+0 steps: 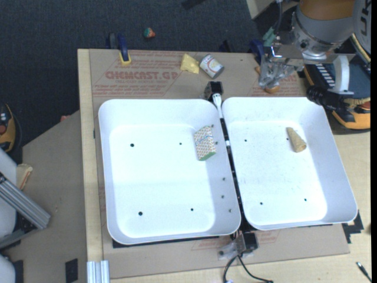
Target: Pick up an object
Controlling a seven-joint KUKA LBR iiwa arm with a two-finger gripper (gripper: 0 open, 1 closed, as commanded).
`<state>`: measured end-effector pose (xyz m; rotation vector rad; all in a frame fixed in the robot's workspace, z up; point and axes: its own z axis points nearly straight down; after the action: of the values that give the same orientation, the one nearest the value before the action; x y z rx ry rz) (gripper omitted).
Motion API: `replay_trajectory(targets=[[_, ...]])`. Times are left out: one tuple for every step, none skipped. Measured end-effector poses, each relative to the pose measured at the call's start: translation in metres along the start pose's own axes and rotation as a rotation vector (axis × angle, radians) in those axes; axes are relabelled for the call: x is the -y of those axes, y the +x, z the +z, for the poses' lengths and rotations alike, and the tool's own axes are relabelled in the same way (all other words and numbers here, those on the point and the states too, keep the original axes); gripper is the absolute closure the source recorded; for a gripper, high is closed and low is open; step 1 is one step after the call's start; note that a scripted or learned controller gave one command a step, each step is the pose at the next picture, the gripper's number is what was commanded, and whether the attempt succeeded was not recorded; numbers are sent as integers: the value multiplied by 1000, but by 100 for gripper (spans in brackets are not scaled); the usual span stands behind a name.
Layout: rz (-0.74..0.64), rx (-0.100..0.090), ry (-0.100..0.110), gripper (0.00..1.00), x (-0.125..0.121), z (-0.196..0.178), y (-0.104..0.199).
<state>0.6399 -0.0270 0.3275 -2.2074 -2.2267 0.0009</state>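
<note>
From the overhead camera I see the end effector (272,75) hanging past the far rim of the right bin (330,217), over the brown board on the desk (147,72). Its metal tips blur into something small and orange-brown beneath them, so I can't tell what is there. The arm's upper part is cut off by the top of the frame. In the right bin, a tan cone-shaped piece (296,139) lies alone near the far right side. In the left bin (112,217), a small patterned block (204,142) sits close to the inner wall. Beyond the bins lie a yellow scrap (189,64) and a small wrapped box (211,66), whose markings are too small to read.
</note>
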Motion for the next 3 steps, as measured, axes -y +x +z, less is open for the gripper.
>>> replay_trajectory(targets=[[7,5,-26,100,34,-156,0],[15,3,14,100,99,-10,-43],[17,7,-4,100,106,-9,-130]])
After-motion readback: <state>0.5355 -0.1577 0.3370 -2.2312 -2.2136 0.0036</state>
